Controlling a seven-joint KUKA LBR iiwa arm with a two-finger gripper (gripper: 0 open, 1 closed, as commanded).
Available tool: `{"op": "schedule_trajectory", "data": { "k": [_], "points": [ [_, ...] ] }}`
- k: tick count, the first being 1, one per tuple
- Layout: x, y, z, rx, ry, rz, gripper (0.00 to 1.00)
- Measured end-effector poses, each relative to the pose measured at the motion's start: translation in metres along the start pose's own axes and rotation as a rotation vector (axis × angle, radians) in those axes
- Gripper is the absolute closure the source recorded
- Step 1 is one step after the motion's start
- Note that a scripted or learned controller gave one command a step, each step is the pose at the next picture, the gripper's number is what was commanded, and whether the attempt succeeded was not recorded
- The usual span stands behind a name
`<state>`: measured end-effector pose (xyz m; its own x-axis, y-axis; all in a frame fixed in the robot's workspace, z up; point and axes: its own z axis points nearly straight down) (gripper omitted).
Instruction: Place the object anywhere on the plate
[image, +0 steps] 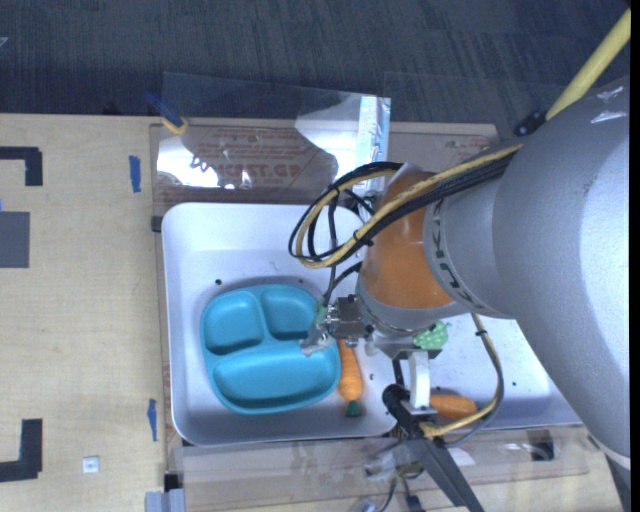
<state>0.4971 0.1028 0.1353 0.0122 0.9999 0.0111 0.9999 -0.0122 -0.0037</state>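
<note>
Single fixed cam above the bench, looking down at a slant. Near enough that one white bin (185, 330) takes up mid-frame; arm (540, 230) enters from the right and blocks that side.

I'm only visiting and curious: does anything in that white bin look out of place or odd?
Nothing looks spilled or broken. One toy carrot lies on the bin floor against the right edge of the blue divided plate, not on it. A second carrot lies further right, beneath the arm.

White bin (190, 300) mid-frame on tan surface (80, 300); blue tape strip (134, 173) upper left; clear plastic sheet (270, 140) along bin's top edge.
</note>
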Motion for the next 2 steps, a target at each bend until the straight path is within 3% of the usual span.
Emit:
{"op": "schedule_trajectory", "data": {
  "k": [1,2],
  "points": [
    [-0.003,0.001,-0.01,-0.001,-0.006,0.003,1.0],
    [-0.01,-0.019,0.004,0.002,-0.011,0.036,1.0]
  ]
}}
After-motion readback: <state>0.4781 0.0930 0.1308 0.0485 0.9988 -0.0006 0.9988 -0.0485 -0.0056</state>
